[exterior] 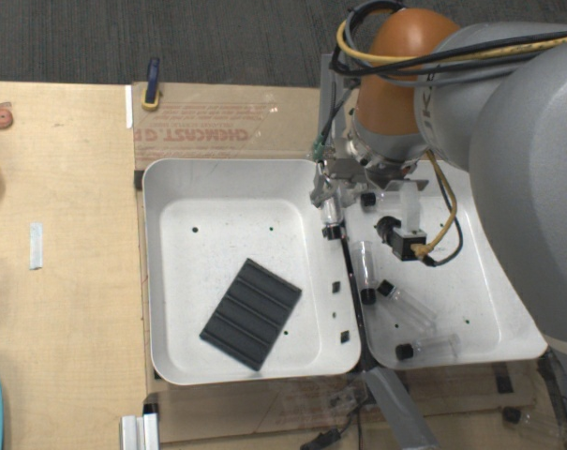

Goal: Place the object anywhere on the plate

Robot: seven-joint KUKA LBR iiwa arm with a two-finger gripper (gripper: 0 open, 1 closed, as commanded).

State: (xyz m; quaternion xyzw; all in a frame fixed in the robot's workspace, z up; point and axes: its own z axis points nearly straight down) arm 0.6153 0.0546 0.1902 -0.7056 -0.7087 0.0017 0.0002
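The left bin holds a dark ribbed rectangular plate, lying flat in the lower middle of the floor with bare white floor open on all sides of it, most of all toward the upper rim. Its long axis runs on a slant, from the lower left up to the upper right, with the ribs running along that same line. The gripper hangs over the shared rim between the two bins, above and right of the plate, and whether it is clenched or released cannot be told; a clear tube-like object lies just below it in the right bin.
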